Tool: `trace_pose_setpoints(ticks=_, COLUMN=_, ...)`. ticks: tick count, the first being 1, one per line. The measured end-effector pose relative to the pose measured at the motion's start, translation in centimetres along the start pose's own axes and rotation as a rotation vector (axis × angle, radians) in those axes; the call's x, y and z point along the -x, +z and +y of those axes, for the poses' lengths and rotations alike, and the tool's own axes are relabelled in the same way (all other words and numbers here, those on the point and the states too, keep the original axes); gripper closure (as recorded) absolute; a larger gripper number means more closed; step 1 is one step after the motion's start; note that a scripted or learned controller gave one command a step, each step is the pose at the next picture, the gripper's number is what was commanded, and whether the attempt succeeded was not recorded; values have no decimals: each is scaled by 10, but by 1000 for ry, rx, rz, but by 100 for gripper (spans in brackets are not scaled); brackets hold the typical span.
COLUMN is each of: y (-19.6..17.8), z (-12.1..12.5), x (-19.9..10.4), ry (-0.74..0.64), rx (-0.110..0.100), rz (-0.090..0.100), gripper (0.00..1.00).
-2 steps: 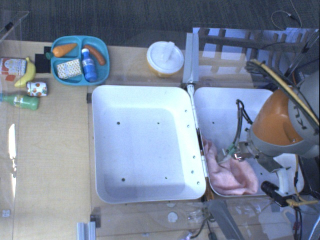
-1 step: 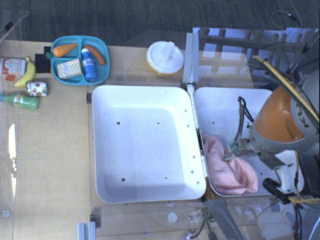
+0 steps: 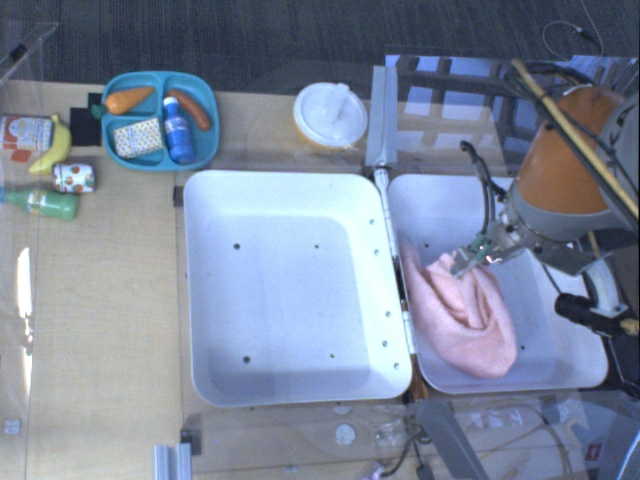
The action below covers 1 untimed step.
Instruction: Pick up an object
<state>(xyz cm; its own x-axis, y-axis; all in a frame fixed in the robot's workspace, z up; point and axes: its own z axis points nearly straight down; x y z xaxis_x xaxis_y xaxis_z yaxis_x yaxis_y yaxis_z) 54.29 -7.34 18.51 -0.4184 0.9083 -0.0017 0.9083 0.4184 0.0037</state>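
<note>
The worktop (image 3: 100, 318) is pale wood, and two shallow white bins sit side by side on it — the left bin (image 3: 290, 288) and the right bin (image 3: 560, 348), their inner rims touching. Behind the left bin stands a white lidded tub (image 3: 331, 115). At the far left corner rests a blue divided plate (image 3: 160, 118) holding toy food. Just beside it, toward the left edge, lie a banana (image 3: 52, 146), a small carton (image 3: 25, 133), a little can (image 3: 73, 177) and a green bottle (image 3: 42, 202) on its side — close together.
</note>
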Motion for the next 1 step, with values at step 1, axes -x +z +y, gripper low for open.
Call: trace_pose_setpoints(ticks=1, y=0, z=0, x=0, ry=0, rx=0, rz=0, gripper=0)
